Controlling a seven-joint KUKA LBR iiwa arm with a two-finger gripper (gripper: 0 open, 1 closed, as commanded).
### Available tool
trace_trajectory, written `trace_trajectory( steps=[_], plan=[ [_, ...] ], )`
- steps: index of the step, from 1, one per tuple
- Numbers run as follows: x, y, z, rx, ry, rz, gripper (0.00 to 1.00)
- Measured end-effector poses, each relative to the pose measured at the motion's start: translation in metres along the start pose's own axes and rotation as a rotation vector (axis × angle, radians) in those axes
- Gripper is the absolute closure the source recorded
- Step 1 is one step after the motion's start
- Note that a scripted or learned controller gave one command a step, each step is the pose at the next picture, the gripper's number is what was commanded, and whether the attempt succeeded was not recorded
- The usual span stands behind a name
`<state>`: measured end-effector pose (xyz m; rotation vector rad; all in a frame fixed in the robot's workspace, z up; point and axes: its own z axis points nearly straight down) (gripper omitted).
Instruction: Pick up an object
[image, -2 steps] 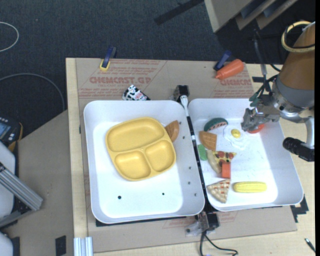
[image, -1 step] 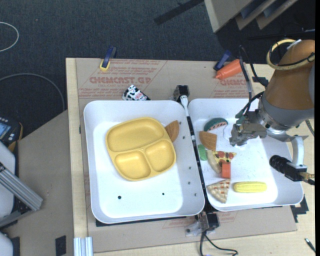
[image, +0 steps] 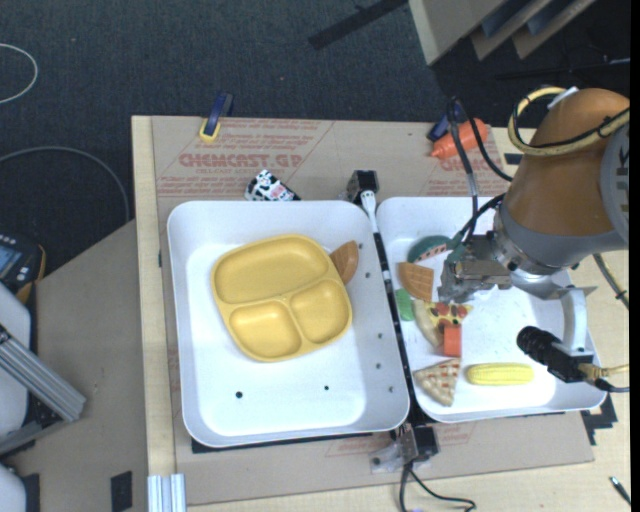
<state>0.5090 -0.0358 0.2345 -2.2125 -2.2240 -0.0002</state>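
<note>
**Currently: jaws low over the toy food in the right-hand bin**

Nearest the camera, the desk (image: 300, 470) shows its bare front edge, with a black clip (image: 415, 440) at the near junction of the two bins.

At the near end of the right-hand bin (image: 500, 405) lie a pizza slice (image: 437, 381) and, just beside it toward the view's right, a corn cob (image: 500, 374).

One step back, an orange-red piece (image: 452, 340) lies against a small yellow-and-red piece (image: 438, 318). The jaws sit directly over this pair, carried by the grey arm (image: 565, 170), which enters from the view's right. Whether the jaws are open, closed or gripping anything cannot be told, because the wrist hides them.

Level with them, a green piece (image: 405, 303) lies by the bin's left wall, with an orange wedge (image: 417, 281) just behind it. Behind that is a green-and-white round piece (image: 432, 247), partly hidden by the wrist.

The left-hand bin (image: 300, 410) holds a yellow three-compartment plate (image: 280, 295). A brown piece (image: 345, 262) touches its far right rim.

Beyond the bins, on the far desk, are a cow-patterned item (image: 268, 186) and a second black clip (image: 362, 184). Farther back still are a blue-and-yellow clamp (image: 213, 118) and an orange item (image: 455, 143).
</note>
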Motion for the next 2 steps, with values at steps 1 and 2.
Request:
trace_trajectory(
  steps=[1,2],
  plan=[
    [0.003,-0.008,0.017,0.002,-0.002,0.006,1.0],
    [-0.008,0.0,0.019,-0.004,-0.004,0.006,1.0]
  ],
)
